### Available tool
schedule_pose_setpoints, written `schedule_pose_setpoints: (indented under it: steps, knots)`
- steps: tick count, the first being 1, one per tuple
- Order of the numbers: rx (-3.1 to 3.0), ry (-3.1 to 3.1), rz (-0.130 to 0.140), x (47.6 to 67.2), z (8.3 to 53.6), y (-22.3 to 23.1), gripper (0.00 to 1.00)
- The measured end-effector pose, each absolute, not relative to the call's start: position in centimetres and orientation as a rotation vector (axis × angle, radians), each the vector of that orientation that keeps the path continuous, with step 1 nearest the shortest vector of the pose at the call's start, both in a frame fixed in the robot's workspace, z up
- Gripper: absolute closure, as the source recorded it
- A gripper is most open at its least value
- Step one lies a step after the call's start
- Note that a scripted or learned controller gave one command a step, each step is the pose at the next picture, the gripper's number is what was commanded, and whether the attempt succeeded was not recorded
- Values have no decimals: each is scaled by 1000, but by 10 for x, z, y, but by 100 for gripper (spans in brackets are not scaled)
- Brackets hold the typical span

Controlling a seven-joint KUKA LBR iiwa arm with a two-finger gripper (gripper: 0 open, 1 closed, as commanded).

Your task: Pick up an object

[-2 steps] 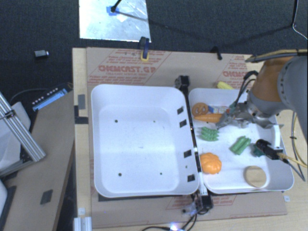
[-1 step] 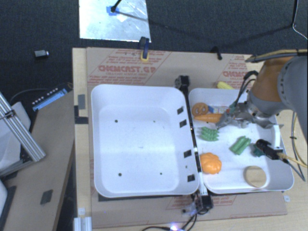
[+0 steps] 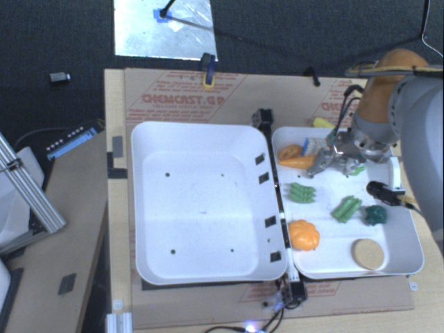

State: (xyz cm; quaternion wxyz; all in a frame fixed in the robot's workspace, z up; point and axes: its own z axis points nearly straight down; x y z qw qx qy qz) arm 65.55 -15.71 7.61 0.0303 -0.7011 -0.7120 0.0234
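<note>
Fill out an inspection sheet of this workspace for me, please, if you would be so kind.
Surface: cardboard-covered bench bearing a left shallow white bin and a right shallow white bin, side by side.
Job's things: in the right bin, an orange carrot-shaped toy, green pea-pod toy, light green ridged toy, dark green broccoli-like toy, round orange toy and tan round disc.
Clutter: small yellow piece at the right bin's far rim.
Grippers: grey gripper low over the right bin's far end, beside the carrot-shaped toy; grip unclear.
Cables: thin black cable above the arm; wires at the bench's near edge.
Surroundings: silvery sheet on dark floor; aluminium frame at left.
</note>
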Motion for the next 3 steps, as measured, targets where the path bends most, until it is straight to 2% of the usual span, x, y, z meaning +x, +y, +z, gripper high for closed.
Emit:
schedule_pose_setpoints:
  steps: [1, 2, 3]
  knots:
    - [-2167, -2197, 67, 655, 87, -157, 100]
    - [-2199, -2205, 41, 660, 80, -147, 100]
    - [-2231, -2238, -16, 671, 280, -161, 100]
